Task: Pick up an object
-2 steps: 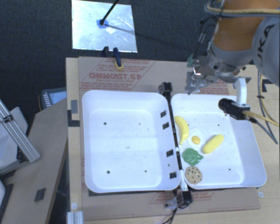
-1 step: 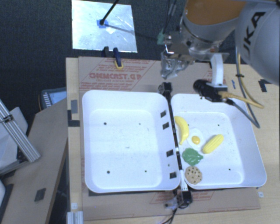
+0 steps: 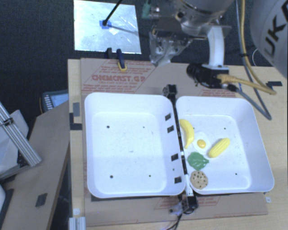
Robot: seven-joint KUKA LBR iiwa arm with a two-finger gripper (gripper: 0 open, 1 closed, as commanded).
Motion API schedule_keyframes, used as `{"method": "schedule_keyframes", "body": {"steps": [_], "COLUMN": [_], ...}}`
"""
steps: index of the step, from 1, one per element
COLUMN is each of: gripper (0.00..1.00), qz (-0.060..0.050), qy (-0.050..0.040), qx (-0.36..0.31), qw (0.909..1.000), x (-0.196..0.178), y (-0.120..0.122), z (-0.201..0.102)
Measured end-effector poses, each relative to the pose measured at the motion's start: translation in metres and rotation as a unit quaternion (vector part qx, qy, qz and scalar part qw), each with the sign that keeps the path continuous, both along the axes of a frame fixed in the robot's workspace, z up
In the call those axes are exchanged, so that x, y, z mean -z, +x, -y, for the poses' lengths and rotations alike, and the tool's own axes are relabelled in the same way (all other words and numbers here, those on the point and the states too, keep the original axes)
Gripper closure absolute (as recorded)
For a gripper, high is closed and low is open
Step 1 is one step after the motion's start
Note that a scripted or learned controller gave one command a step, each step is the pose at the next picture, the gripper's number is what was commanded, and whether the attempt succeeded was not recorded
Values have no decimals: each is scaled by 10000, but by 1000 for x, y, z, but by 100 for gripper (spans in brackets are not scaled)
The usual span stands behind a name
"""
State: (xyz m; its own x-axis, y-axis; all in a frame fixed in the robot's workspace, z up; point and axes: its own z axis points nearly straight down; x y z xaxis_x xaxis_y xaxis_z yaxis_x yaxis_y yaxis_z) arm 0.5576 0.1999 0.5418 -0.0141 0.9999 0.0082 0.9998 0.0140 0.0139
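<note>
Two white bins sit side by side on the tabletop. Left bin shows bare floor. Right bin holds a banana, fried egg, corn cob, green leaf and cookie, clustered near its left wall. Raised beyond the bins, the hand carries nothing; whether it is open or closed cannot be told.

The grey arm hangs high at top, its gripper pointing down.

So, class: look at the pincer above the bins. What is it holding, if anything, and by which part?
Nothing is held. The pincer hangs above the bench behind the bins, while the banana and corn cob lie in the right bin.
</note>
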Motion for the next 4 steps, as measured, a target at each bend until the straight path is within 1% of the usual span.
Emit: {"method": "schedule_keyframes", "body": {"steps": [1, 2, 4], "gripper": [100, 100, 100], "qz": [-104, -56, -42], "qy": [-42, -36, -26], "qx": [20, 68, 18], "qw": [9999, 10000, 10000], "x": [71, 59, 37], "y": [-54, -19, -19], "z": [-38, -34, -35]}}
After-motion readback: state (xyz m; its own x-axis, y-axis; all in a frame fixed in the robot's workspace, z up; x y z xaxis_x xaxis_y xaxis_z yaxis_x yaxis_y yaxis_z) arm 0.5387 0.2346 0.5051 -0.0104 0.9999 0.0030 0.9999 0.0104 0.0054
